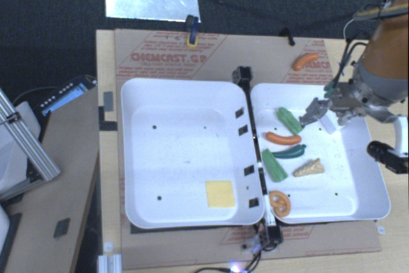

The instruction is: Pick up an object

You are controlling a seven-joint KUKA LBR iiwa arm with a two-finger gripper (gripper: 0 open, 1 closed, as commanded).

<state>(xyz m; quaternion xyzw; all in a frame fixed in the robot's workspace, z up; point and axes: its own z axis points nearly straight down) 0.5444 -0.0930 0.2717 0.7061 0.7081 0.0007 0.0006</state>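
My gripper hung with jaws apart and nothing between them, at two o'clock of the light green pickle; its neighbour, the orange sausage, risked getting nudged.

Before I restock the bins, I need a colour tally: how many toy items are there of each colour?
Green: 3
Orange: 3
Yellow: 1
Tan: 1
Total: 8
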